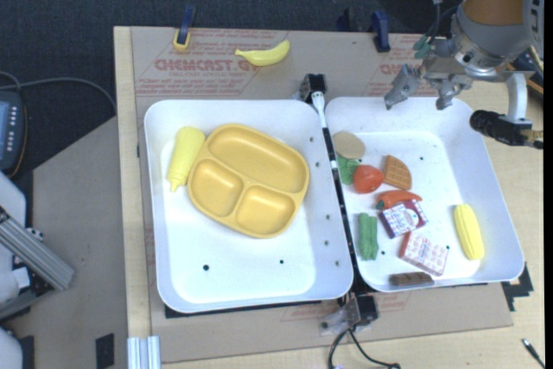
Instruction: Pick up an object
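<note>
Cardboard-topped bench (138, 65) w/ two shallow white bins. Grey two-finger gripper (425, 93) spread wide, nothing held, above far edge of right bin (501, 186). Pick not begun. Candidates mid-bin: red tomato toy (368, 178), yellow corn cob (468, 231) nr right edge. Tightly clustered, so crowded grasps likely. Left bin (173, 264): yellow divided tray (249, 179).
</note>
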